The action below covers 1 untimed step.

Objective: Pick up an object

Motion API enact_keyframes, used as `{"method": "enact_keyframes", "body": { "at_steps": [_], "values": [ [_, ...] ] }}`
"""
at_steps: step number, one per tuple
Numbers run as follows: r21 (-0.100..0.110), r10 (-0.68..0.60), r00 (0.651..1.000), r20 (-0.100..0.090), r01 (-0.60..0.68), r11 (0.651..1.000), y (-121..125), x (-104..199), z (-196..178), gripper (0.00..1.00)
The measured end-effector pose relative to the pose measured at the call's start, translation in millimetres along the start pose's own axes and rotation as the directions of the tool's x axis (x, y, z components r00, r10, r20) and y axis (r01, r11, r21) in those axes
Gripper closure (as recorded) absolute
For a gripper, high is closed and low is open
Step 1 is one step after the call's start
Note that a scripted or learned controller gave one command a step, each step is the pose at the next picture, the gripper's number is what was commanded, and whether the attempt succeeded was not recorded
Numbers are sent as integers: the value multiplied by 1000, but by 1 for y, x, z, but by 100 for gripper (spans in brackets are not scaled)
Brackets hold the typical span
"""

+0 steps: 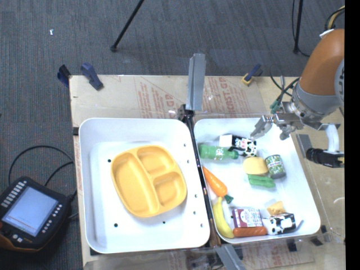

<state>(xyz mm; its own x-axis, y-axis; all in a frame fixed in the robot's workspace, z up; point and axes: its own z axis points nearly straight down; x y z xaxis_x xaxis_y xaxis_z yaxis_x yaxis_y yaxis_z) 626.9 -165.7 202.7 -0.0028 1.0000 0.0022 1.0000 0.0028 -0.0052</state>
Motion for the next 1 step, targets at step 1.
{"method": "enact_keyframes", "body": {
  "at_steps": [1],
  "values": [
    [1, 61, 998, 0, -61, 998, 16, 39, 68, 0]
  ]
}}
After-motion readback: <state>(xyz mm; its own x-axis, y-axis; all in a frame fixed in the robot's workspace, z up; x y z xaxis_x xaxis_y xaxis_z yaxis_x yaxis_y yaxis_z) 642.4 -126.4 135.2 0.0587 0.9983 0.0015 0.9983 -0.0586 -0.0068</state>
